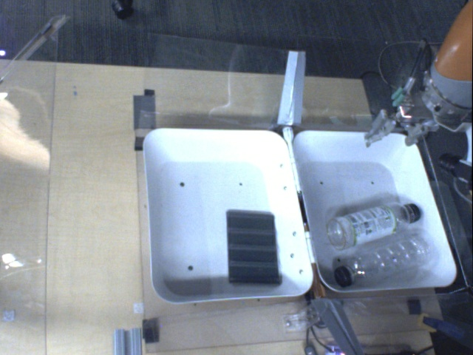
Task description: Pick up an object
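Two-finger gripper (390, 126) over rear rim of right white bin (347, 150), nothing between fingers; spread not discernible. Clear labelled plastic bottle (371, 223) and second clear dark-capped bottle (384, 261) lying side by side below. Risk: round, slick bottles rolling from pinch

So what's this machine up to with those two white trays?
A robot arm reaches in from the right, and its gripper hangs over the back edge of the right bin, with nothing seen between its fingers. That bin holds two clear plastic bottles lying on their sides: a labelled bottle and a bare bottle nearer the front. A ridged black block lies in the left bin.
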{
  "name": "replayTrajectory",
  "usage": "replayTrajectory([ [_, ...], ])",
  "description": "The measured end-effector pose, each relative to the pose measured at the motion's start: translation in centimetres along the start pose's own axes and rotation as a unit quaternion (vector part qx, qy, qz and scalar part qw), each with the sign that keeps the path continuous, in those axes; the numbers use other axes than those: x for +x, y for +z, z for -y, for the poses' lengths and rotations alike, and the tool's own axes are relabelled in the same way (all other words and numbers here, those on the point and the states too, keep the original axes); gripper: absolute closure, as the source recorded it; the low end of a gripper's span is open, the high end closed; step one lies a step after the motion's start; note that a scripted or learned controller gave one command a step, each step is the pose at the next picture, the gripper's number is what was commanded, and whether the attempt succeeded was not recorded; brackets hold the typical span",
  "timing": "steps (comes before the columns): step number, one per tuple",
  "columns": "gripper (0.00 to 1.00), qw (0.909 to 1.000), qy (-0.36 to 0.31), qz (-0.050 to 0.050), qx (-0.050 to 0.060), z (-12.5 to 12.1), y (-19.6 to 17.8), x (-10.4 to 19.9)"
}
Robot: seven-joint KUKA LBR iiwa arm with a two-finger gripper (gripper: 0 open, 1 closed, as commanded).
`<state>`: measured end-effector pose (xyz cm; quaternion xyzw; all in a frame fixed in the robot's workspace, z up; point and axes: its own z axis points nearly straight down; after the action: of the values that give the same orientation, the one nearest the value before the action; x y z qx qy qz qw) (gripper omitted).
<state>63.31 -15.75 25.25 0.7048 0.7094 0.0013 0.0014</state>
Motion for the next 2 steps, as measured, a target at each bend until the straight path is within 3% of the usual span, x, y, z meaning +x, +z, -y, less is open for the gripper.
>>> replayTrajectory([
  [1,0.0,0.9907,-0.136,-0.001,0.0,9.0,11.5,3.2],
  [2,0.0,0.9779,-0.209,0.003,-0.009,11.8,16.1,6.8],
])
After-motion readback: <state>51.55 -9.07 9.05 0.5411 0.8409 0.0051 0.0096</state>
